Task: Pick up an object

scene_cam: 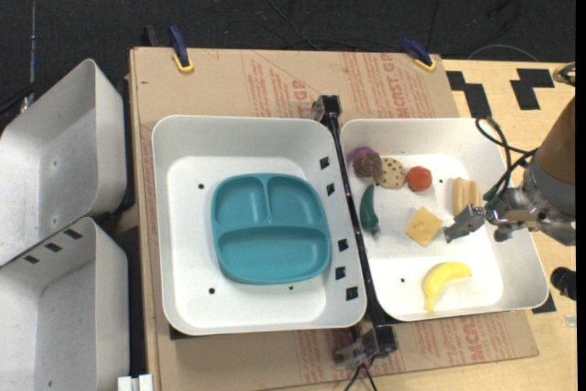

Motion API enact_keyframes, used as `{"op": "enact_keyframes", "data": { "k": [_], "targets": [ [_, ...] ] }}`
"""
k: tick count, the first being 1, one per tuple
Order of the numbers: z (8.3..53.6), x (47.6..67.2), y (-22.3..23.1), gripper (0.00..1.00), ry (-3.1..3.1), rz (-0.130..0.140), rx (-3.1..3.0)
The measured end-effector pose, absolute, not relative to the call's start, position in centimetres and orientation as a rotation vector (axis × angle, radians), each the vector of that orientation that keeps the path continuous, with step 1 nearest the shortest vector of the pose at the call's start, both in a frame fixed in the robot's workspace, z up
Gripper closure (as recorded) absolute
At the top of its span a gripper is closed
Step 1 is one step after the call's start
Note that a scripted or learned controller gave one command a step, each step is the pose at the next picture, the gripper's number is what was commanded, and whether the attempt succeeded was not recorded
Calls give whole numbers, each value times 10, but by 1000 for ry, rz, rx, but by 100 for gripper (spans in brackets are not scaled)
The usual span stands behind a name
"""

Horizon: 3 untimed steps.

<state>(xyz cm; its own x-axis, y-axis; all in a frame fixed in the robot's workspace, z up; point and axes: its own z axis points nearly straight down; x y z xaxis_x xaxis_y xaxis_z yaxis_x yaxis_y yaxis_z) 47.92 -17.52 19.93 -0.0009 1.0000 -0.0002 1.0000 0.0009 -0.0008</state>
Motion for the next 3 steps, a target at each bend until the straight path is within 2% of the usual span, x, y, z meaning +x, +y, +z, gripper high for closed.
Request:
{"op": "enact_keyframes", "data": {
  "k": [2,3],
  "targets": [
    [89,478,-183,0,-2218,2,-2222],
    [102,479,-183,100,-2219,-1,-2225]
  ]
}}
